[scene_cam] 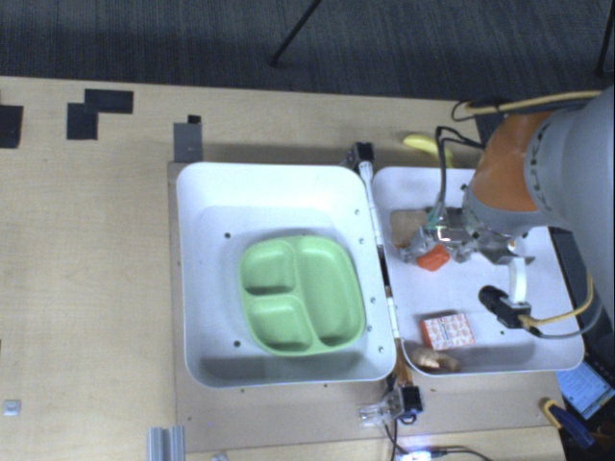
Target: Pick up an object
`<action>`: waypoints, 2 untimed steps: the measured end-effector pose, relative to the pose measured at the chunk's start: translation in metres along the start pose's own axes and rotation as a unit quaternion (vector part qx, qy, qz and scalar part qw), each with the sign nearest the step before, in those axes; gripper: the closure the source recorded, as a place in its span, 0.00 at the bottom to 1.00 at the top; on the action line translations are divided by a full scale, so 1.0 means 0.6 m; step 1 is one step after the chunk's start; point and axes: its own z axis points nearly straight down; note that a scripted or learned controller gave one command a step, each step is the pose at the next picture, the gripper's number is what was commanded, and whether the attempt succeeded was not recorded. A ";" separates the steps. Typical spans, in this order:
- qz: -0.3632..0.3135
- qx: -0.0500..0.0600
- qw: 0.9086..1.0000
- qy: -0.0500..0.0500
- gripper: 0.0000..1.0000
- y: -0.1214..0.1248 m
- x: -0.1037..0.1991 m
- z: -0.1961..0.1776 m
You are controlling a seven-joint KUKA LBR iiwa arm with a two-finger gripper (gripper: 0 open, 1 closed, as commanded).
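Your gripper (434, 243) is hanging low in the right bin (557, 349), over a small orange object (432, 259); jaw state you cannot tell. It risks glancing off and nudging the piece toward the divider.

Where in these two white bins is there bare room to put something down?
Left bin: bare floor around the green tray, mostly a strip above it. Right bin: crowded by the arm, orange piece and patterned box.
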 end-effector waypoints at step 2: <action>-0.001 0.001 1.000 0.001 1.00 -0.106 0.086 -0.202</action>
